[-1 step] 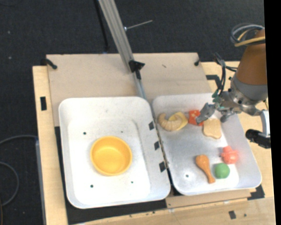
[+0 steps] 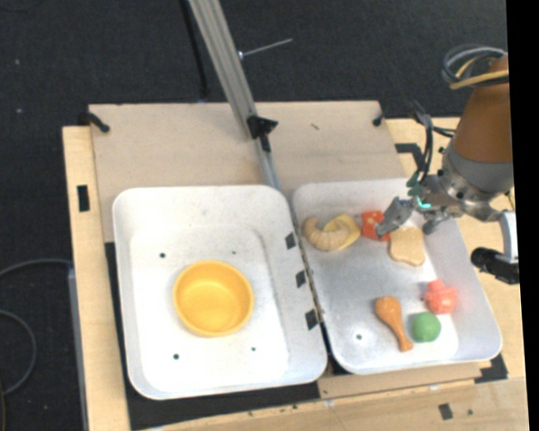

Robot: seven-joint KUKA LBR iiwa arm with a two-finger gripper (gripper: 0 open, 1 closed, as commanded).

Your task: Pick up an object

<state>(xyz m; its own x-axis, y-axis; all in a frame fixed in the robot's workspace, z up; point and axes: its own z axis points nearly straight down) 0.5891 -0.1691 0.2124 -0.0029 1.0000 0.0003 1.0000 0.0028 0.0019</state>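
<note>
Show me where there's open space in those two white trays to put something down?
The left bin has bare floor all around the yellow bowl. In the right bin, bare floor lies between the croissant and the drumstick. It is crowded near the gripper, and around the green ball.

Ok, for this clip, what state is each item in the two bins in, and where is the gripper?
yellow bowl: upright, left bin.
croissant: lying flat, right bin.
small red piece: beside the croissant.
tan piece: flat, just below the gripper.
drumstick: lying on its side.
green ball: resting beside the drumstick.
red-pink piece: resting, untouched.
gripper: low over the right bin.
</note>
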